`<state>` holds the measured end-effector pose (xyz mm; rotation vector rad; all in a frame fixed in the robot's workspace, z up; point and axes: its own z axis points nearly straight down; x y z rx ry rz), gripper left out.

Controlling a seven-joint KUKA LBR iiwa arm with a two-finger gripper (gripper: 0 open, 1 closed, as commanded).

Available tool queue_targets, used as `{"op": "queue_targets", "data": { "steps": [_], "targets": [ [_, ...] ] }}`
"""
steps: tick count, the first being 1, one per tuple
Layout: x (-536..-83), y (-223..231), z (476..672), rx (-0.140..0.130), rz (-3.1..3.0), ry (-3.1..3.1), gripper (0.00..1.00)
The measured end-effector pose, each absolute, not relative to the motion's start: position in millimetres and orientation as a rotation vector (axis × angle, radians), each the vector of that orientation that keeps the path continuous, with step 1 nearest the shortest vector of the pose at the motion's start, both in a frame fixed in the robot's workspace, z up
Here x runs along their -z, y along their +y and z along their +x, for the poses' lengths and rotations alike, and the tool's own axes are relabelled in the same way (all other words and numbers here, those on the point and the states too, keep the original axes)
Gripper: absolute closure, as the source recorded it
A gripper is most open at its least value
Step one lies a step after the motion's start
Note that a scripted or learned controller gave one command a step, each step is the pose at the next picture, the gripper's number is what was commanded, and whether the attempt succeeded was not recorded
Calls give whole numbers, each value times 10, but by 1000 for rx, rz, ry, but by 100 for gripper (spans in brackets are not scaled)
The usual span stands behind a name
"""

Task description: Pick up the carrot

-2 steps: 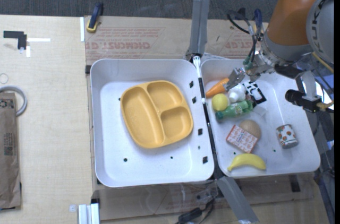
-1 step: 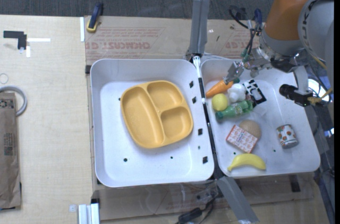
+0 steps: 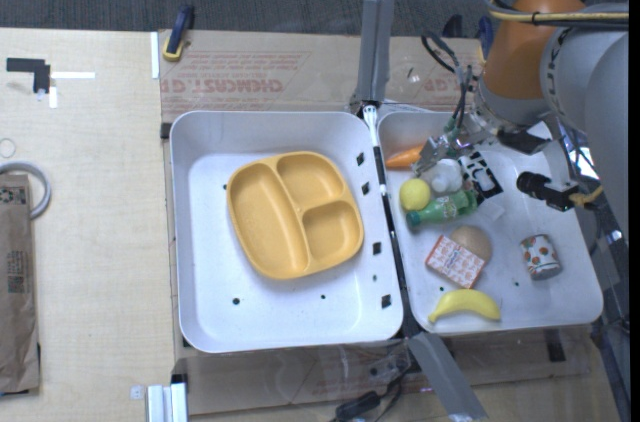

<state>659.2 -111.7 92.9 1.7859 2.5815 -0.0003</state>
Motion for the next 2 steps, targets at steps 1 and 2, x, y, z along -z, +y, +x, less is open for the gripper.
{"op": "queue_targets", "data": {
  "steps": [1,2],
  "targets": [
    [-2244,-1390,6201,1,1825,2554,0],
    [-2253,-1719,6397,1,1397,2810,0]
  ]
}}
